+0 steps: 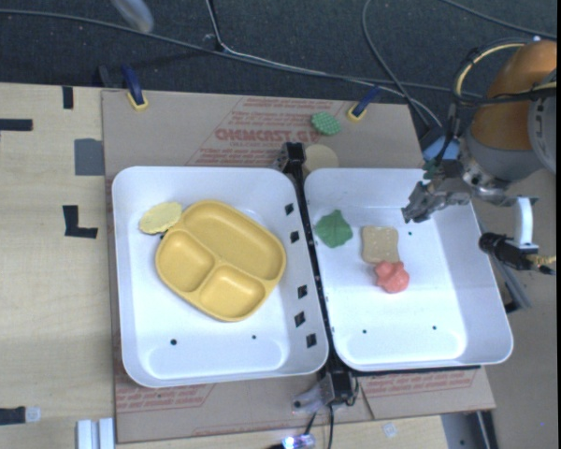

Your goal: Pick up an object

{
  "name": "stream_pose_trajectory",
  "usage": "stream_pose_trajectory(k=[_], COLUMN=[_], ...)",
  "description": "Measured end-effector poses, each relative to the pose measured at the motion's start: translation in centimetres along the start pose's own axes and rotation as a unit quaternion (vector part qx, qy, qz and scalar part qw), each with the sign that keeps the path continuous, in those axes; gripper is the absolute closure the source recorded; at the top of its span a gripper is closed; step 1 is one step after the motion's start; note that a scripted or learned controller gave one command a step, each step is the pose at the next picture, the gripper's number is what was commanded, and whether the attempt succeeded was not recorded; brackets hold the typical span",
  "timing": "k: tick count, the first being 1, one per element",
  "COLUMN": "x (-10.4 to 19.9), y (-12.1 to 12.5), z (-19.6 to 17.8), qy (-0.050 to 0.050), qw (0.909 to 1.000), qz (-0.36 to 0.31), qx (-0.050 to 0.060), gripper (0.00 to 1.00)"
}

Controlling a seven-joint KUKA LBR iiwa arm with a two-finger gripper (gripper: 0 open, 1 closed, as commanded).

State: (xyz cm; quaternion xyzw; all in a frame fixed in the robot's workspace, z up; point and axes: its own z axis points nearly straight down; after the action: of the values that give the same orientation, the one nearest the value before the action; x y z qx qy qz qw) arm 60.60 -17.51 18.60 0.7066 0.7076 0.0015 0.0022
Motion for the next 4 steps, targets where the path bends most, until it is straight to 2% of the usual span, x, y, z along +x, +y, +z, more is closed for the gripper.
stream_pose_trajectory(k=[2,3,4], x=[0.6,5.5,10.5], y=[-0.6,-0.6,-0.8], z=[-10.5,-10.4,-8.6], qy=[0.0,0.001,0.001], qw=[1.0,1.0,1.0], qz=[-0.001,-0.002,-0.002], qx=[0.0,0.003,0.004], gripper=[1.0,1.0,1.0])
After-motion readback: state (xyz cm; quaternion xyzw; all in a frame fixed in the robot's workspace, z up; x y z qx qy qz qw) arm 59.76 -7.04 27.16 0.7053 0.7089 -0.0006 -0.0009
